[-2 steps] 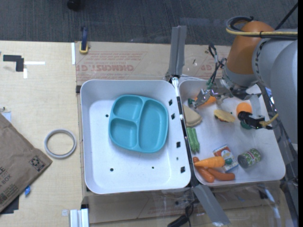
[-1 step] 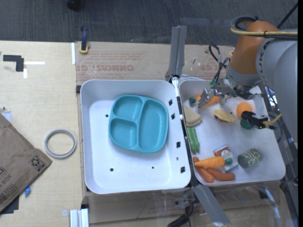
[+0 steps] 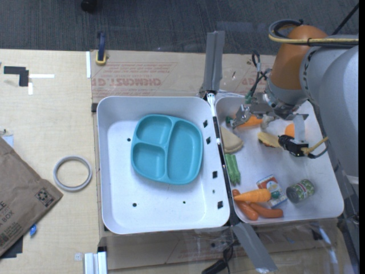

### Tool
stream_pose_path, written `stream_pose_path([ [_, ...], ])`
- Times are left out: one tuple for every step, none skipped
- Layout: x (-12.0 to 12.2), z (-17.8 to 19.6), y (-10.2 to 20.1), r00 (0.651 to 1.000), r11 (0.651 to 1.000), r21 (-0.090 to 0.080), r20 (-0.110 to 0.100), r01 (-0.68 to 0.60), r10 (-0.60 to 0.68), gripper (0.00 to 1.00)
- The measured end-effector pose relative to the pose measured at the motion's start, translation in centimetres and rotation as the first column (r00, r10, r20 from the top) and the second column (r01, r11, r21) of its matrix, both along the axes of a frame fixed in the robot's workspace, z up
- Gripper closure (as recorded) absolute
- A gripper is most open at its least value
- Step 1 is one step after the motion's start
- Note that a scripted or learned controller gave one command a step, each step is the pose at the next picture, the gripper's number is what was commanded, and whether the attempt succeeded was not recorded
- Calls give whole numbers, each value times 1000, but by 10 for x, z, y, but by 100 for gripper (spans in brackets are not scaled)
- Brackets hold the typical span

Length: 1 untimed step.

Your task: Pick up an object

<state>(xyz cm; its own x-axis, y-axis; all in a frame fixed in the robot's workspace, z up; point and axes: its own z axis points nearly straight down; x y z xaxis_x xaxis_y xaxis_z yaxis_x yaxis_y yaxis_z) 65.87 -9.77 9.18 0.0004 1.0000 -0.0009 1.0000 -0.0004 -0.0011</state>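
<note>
My gripper (image 3: pixel 250 112) hangs low over the far left part of the right bin (image 3: pixel 325 207), under the arm's orange band (image 3: pixel 291 56). A small orange piece (image 3: pixel 250 122) lies right under the gripper's tip, touching or nearly touching it. Close by are a tan bread slice (image 3: pixel 230 141) and a pale yellow piece (image 3: pixel 268 140). Along the bin's left wall lies a green pod (image 3: pixel 232 169). Nearer the front are a carrot (image 3: pixel 252 196), a reddish sausage (image 3: pixel 258 211), a small red and white packet (image 3: pixel 270 186) and a green can (image 3: pixel 300 190).
The left bin (image 3: pixel 114 210) holds a blue divided plate (image 3: pixel 167 149). A roll of tape (image 3: pixel 72 172) and a brown cardboard box (image 3: pixel 20 201) lie on the bench to the left. The grey arm (image 3: pixel 339 90) covers the right bin's far right corner.
</note>
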Motion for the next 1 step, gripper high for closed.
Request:
stream_pose_path([
  [1,1,-16,998,998,-1,3,-64,64,0],
])
